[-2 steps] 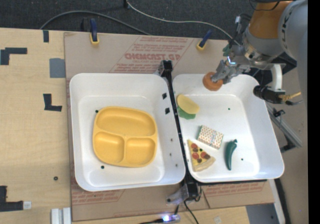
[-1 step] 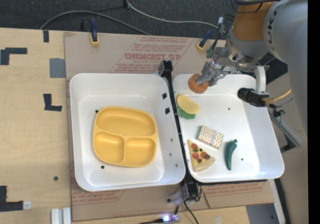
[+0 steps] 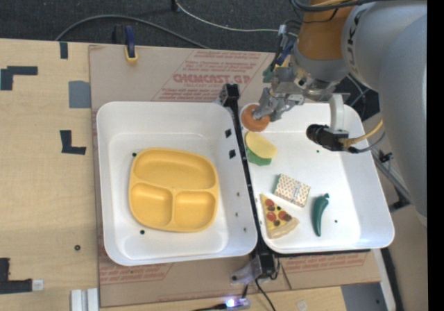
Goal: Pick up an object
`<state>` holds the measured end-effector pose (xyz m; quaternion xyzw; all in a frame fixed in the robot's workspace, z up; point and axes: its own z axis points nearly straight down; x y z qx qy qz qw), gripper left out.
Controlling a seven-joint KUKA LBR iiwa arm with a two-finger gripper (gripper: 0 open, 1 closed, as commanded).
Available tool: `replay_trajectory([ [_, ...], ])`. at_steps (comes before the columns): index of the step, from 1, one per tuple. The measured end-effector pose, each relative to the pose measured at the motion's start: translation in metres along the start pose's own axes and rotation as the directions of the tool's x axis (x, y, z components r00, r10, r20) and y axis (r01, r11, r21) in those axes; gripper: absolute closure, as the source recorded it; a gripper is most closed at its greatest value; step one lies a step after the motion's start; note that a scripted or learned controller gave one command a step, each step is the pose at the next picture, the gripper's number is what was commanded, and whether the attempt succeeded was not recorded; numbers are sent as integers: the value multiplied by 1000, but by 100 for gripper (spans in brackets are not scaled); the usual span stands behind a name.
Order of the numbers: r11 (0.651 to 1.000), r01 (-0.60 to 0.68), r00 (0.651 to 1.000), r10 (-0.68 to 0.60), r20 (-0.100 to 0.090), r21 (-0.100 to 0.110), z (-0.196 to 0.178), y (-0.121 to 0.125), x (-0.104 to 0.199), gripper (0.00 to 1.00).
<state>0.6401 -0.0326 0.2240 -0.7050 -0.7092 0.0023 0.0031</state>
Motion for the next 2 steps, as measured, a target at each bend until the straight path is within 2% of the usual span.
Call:
replay_trajectory([
  [1, 1000, 1, 1000, -1, 0, 0, -3, -7, 46, 100],
  [2, 1000, 0, 1000, 0, 1, 2, 11, -19, 94, 100],
])
